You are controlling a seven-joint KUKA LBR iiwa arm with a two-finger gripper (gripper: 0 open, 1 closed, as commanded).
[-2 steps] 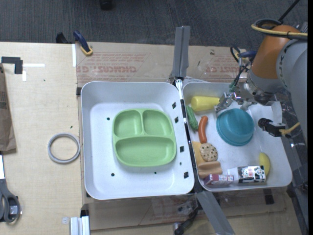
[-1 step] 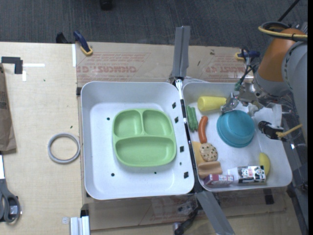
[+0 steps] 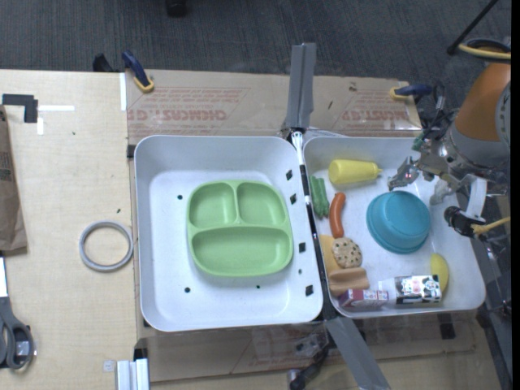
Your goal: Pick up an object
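Two shallow white bins sit side by side on the bench [image 3: 65, 136]. The left bin [image 3: 154, 242] carries a green divided plate [image 3: 240, 227] lying flat near its middle, with bare white floor all round it, widest along the left wall and the near edge. The right bin [image 3: 463, 295] is crowded. A yellow cone-shaped toy [image 3: 352, 171] lies toward its far edge; just inside its left wall a green pod [image 3: 318, 195] and an orange carrot-like piece [image 3: 336, 214] lie side by side, and below them a round cookie [image 3: 347, 253] rests on a tan slab [image 3: 348, 280]. Along the near edge lie a small red-and-white packet [image 3: 363, 297] and a dark printed box [image 3: 418, 288], close together, with a small yellow piece [image 3: 439, 268] just beyond the box toward the right wall. A blue bowl [image 3: 398, 222] stands mouth down in the middle of this bin, with a strip of free floor between it and the carrot-like piece. The gripper [image 3: 428, 179] hangs over the far right corner of the right bin, just beyond the bowl's far rim, its fingers [image 3: 404, 175] spread apart with nothing between them. Out on the bench, a grey ring [image 3: 106, 245] lies well clear of the left bin's left wall.
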